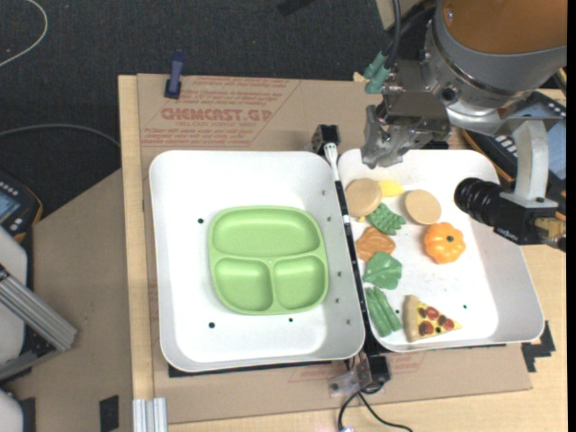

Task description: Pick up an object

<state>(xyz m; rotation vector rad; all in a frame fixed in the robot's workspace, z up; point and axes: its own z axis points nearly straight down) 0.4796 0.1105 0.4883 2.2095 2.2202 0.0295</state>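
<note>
Jaws (378,156) hover just above tan disc (363,197).

Red print is running across the brown protective sheet (220,106) that is covering the counter behind the left bin. The largest line is reading "CHEMCAST G P", in outlined block capitals, slanting slightly upward toward the right. Above it, smaller lines of red print are sitting in a block, and more small lines are trailing below the big word, but all of these are too fine and blurred to make out. The same sheet is showing nothing else legible along its other edges. The bins, the green tray and the toy foods are bearing no lettering that is coming through.
</note>
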